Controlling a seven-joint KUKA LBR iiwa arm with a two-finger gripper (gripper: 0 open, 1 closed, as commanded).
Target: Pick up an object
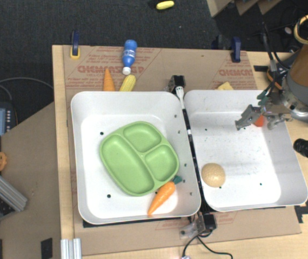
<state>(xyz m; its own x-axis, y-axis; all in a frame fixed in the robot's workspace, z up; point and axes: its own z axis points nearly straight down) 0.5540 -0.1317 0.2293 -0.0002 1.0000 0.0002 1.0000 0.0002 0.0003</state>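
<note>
Over the right bin, near its upper right corner, the gripper hangs with its grey fingers spread apart; a small orange-red thing shows between them, though the view is too coarse to say whether they grip it or merely straddle it. Lower in that bin, toward its left wall, a tan ball lies well apart from the gripper, with bare white floor between. Left of the right bin, the left bin holds a green divided plate and a toy carrot just off the plate's lower edge. Beyond the left bin's far rim lie a blue bottle, a yellow corn piece and a small orange carrot.
</note>
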